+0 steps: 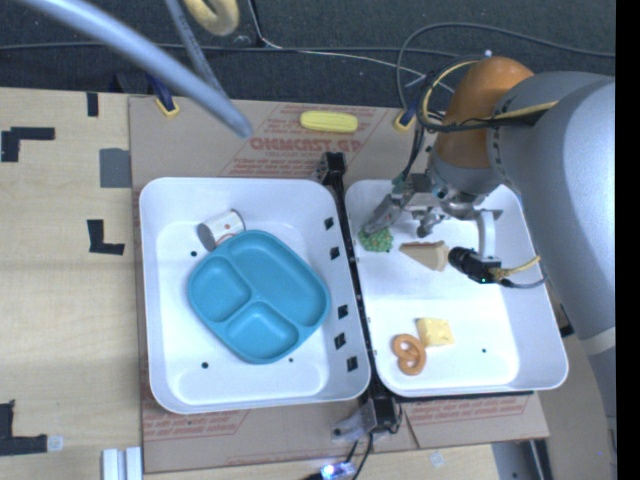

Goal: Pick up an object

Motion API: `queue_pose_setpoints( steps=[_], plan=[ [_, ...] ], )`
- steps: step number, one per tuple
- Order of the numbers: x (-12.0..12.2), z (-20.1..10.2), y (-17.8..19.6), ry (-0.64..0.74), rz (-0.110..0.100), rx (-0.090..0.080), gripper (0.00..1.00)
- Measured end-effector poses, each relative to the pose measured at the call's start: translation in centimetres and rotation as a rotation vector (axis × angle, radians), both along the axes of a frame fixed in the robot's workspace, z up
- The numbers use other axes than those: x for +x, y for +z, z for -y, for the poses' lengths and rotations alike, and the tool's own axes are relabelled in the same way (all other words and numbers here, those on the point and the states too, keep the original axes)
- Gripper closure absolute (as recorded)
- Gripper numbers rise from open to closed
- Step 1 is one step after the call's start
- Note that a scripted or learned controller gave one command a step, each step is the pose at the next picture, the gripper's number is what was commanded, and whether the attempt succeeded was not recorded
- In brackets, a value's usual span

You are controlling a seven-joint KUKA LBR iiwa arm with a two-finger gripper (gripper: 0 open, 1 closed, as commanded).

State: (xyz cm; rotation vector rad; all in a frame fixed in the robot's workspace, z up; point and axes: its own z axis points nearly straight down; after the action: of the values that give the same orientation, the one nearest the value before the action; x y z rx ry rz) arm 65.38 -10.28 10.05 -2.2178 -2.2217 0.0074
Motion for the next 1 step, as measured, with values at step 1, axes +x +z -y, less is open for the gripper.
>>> queue_pose_setpoints(
  steps=[1],
  plan=[
    [0.09,-0.1,1.36,0.001,0.003,0.001,1.0]
  ],
)
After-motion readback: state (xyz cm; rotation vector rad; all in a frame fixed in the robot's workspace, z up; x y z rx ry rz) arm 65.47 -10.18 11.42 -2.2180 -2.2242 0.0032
